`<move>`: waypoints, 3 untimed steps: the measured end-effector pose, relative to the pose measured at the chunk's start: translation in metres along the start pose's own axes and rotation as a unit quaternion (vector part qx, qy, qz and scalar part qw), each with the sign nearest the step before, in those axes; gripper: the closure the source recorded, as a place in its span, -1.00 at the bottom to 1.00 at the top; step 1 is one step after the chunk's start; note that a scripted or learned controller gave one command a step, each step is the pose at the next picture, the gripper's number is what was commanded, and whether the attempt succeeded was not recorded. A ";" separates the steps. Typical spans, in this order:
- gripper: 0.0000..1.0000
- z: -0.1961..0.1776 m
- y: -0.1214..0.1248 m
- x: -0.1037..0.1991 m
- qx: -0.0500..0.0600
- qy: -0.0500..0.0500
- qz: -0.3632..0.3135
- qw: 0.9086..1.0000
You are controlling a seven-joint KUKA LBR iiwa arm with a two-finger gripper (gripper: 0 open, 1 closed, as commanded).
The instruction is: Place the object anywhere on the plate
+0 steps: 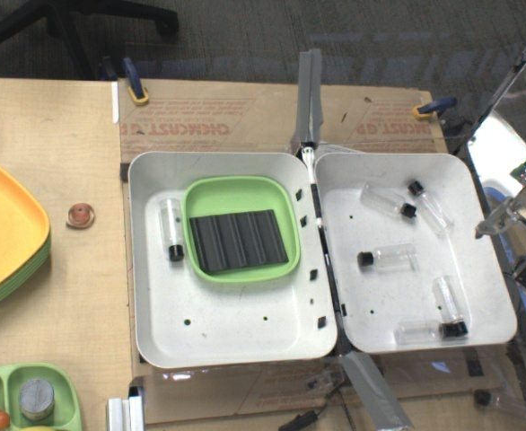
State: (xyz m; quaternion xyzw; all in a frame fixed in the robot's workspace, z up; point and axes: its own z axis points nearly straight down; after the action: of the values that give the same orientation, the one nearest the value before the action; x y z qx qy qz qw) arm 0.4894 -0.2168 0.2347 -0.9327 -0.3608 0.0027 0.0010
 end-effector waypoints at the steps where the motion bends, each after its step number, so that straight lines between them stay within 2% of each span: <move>1: -1.00 -0.018 -0.005 -0.001 -0.001 0.001 0.039 0.999; 3: -1.00 -0.015 -0.004 -0.013 0.000 0.000 0.089 0.996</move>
State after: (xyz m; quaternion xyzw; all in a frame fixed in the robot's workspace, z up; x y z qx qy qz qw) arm 0.4775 -0.2226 0.2494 -0.9610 -0.2766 0.0023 0.0005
